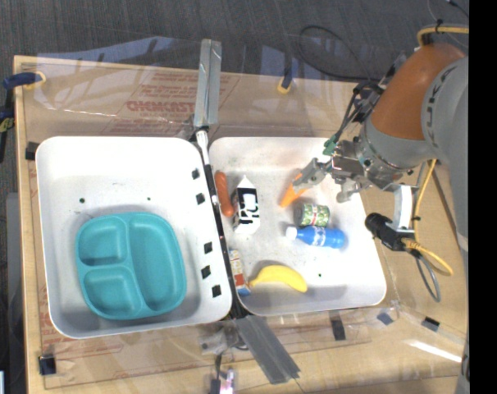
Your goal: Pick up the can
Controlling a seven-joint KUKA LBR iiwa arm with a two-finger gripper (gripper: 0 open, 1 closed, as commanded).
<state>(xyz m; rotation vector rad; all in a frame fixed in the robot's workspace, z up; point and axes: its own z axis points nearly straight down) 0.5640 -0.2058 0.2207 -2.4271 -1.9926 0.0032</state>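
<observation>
A small green can lies in the right bin, near its middle. My gripper hangs just above and behind the can, at the end of the grey arm that comes in from the right. Its two fingers are spread apart with nothing between them, so it is open. An orange carrot sits right beside the left finger, up and left of the can. A blue and white bottle lies directly in front of the can, almost touching it.
The right bin also holds a black and white carton, a reddish sausage along the left wall and a banana at the front. A teal divided plate rests in the left bin.
</observation>
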